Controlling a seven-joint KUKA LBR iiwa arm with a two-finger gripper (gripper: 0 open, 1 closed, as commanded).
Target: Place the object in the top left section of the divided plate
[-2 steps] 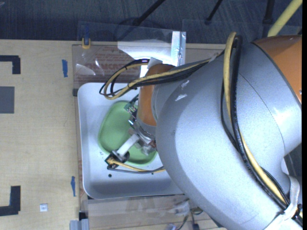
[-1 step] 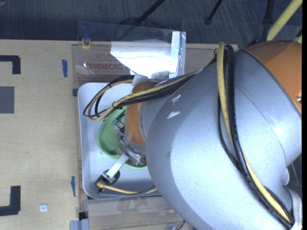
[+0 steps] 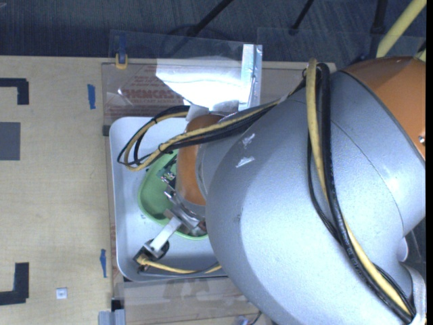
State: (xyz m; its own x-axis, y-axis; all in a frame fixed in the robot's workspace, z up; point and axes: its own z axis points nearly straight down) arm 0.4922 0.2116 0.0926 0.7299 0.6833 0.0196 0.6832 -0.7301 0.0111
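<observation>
Green divided plate [image 3: 150,196] lies in white bin [image 3: 122,181], mostly hidden under grey arm [image 3: 291,202]. Object not identifiable; finger state cannot be told. Risk: blind release into wrong section.

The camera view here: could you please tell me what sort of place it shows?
Most likely a robotics lab test bench. A large grey arm with an orange band reaches over a shallow white bin holding a green plate, and the wooden bench bears blue tape marks and black markers.
</observation>
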